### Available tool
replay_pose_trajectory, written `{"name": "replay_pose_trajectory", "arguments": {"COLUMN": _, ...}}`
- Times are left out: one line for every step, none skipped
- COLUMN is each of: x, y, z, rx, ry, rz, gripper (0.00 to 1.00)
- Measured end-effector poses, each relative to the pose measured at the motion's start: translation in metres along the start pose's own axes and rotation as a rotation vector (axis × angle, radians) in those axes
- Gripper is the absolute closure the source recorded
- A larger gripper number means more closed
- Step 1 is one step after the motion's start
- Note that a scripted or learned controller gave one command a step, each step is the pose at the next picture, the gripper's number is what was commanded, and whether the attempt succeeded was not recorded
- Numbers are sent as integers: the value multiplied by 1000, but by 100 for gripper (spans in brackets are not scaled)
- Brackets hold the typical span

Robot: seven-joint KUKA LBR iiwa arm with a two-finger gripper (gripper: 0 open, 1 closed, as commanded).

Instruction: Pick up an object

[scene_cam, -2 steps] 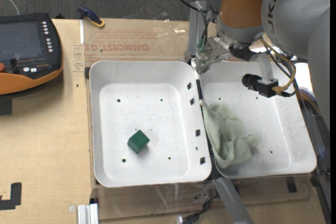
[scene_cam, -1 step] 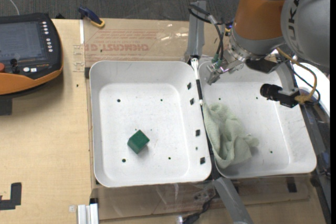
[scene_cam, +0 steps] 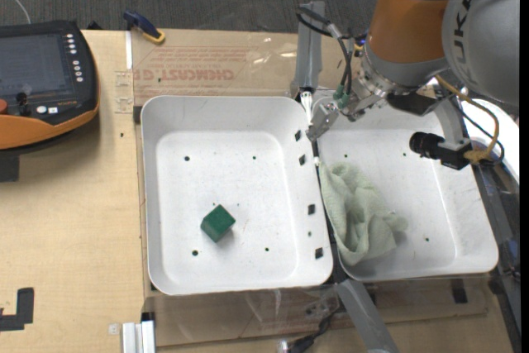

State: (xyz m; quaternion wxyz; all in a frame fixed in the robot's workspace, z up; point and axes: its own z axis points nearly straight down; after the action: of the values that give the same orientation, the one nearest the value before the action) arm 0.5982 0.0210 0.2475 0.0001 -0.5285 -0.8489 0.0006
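Observation:
A small green cube (scene_cam: 218, 222) lies in the left white bin (scene_cam: 165, 178), toward its front middle. A crumpled pale green cloth (scene_cam: 359, 209) rests in the right white bin (scene_cam: 446, 211), against its left wall. My gripper (scene_cam: 324, 120) hangs over the far left corner of the right bin, just above the wall shared by the two bins. It sits behind the cloth and well to the right of and behind the cube. I see nothing held in it.
A teach pendant (scene_cam: 41, 83) with an orange rim lies on the bench at the far left. A blue clamp (scene_cam: 145, 26) and a clear sheet (scene_cam: 207, 70) sit behind the left bin. A black fitting (scene_cam: 430, 146) on the arm overhangs the right bin.

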Motion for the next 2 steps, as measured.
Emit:
{"name": "replay_pose_trajectory", "arguments": {"x": -37, "y": -4, "z": 20, "rx": -1, "ry": 0, "rz": -441, "gripper": 0}}
{"name": "replay_pose_trajectory", "arguments": {"x": -3, "y": -1, "z": 55, "rx": -3, "ry": -1, "rz": -894, "gripper": 0}}
